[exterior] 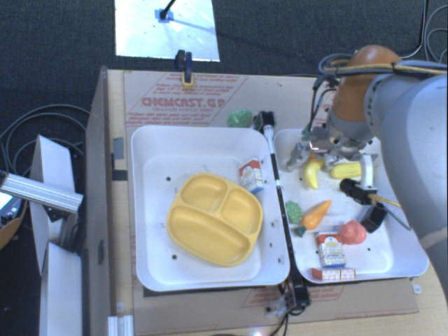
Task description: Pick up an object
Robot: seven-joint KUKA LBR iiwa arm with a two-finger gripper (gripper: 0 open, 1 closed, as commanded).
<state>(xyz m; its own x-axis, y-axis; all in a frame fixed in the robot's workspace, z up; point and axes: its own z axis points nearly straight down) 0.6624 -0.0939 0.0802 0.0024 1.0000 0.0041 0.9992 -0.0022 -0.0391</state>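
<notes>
A grey arm (399, 117) with an orange band reaches in from the right, over the right-hand bin (409, 257) on the table (203, 93). Its pincer (316, 152) hangs low at the far end of that bin; whether it is spread or closed, or has hold of anything, cannot be told. Just below the pincer lies a banana (311, 175), and just to its right a corn cob (346, 169). Nearer the camera lie a carrot (317, 214), a green piece (293, 211), a red lump (353, 232) and a small carton (330, 249). Left of the pincer, in the left-hand bin (150, 208), sits a yellow tray (214, 218) with another small carton (251, 175) beside it.
</notes>
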